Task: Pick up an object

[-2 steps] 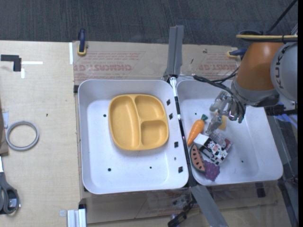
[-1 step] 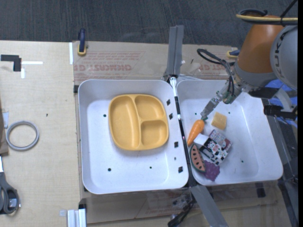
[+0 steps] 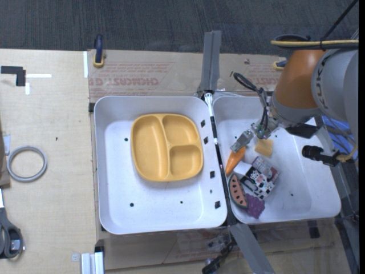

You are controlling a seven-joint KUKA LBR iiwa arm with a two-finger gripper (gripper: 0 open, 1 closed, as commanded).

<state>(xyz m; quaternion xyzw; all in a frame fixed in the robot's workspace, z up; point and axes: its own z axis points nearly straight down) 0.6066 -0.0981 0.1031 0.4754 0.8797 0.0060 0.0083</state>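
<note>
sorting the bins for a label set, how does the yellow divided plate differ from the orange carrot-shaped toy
The yellow divided plate is far larger and sits alone in the left white bin; the orange carrot-shaped toy is small and lies in the right white bin among other items. The plate is broad, flat and split into three compartments; the carrot is slim and tapered. Both rest on a bin floor.
</note>
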